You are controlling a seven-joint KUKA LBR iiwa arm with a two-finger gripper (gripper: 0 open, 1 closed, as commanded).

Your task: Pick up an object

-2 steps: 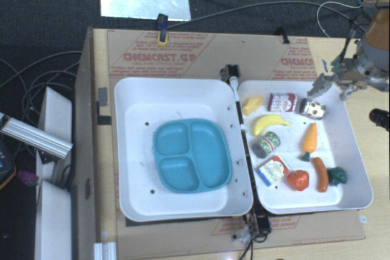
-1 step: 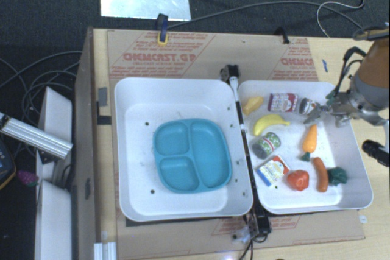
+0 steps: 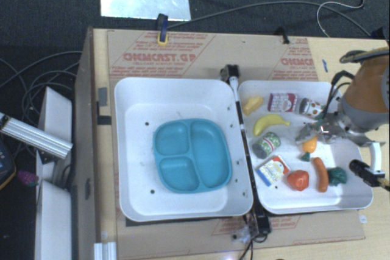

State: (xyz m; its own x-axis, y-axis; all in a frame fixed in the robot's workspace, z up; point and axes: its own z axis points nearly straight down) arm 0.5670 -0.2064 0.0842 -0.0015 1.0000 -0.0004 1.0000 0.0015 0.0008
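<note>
My gripper [image 3: 315, 132] is low over the middle of the right bin [image 3: 359, 196], with the arm coming in from the right. A small orange fruit [image 3: 310, 145] lies right under its tip, touching or nearly so. Around it are a yellow banana [image 3: 270, 123], a green can [image 3: 267, 144], a red tomato [image 3: 298, 180], an orange carrot [image 3: 319, 174], a piece of broccoli [image 3: 337, 176], a small carton [image 3: 272, 170], a red and white box [image 3: 282, 101], a small bottle [image 3: 311, 108] and a yellow piece [image 3: 252, 105].
The left bin [image 3: 137, 106] holds a blue divided plate [image 3: 192, 154]. A black divider [image 3: 241, 131] runs between the bins. A black part of the arm [image 3: 365, 170] hangs over the right bin's right edge. Cables trail behind the bench.
</note>
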